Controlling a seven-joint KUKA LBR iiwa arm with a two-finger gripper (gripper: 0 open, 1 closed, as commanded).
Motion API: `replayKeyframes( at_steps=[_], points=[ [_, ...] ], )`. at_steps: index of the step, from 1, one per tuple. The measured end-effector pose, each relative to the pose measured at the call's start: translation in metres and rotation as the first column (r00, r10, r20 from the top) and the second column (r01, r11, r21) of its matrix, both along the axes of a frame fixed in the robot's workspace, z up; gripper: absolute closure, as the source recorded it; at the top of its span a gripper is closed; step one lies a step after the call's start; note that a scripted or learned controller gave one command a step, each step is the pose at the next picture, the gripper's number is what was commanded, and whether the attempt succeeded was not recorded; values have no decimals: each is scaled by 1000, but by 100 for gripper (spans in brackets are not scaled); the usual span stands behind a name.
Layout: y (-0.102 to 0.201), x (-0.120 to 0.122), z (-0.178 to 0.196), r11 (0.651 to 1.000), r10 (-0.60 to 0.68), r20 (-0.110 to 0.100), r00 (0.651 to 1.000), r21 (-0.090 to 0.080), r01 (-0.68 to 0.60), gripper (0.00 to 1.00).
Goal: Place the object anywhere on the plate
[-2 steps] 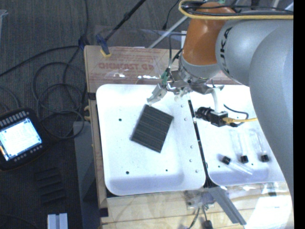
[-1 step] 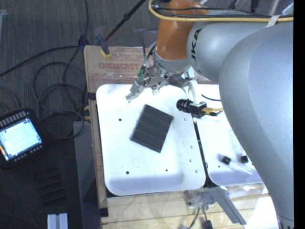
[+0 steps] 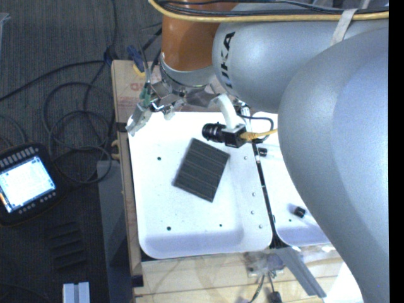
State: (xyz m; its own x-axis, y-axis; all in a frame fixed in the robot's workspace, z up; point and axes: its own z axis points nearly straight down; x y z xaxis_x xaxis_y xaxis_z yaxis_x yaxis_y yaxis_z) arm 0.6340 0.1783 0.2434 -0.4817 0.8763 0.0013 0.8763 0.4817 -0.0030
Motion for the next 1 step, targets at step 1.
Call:
replayKeyframes(
  at_steps=[1],
  points=[
    [32, -59, 12, 1000, 6, -1, 1000, 0, -6, 0]
  ],
)
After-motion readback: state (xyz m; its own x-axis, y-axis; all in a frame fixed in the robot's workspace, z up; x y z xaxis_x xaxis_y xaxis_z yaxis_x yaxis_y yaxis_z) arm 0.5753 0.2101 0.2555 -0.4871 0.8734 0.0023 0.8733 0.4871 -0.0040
